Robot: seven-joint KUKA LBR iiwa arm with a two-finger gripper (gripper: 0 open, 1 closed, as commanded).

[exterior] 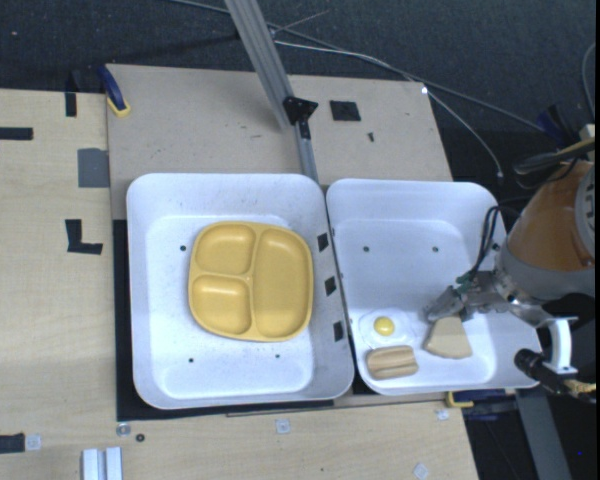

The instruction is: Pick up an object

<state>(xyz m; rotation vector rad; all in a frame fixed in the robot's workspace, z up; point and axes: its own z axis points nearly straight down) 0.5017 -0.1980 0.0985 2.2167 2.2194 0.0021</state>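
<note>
Tan wedge-shaped toy bread slice lies just below the gripper; finger state unreadable. Centre, descend, then close.

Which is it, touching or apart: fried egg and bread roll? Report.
Apart. The camera view shows a white strip of bin floor between the fried egg and the bread roll.

Both white bins look like smooth moulded plastic with a slight sheen. The yellow divided plate is plastic too, softly glossy. Bench top reads as pale matt wood, kind of plywood-ish. The slanted pole looks like dull brushed metal, and the floor like dark rough carpet.
</note>
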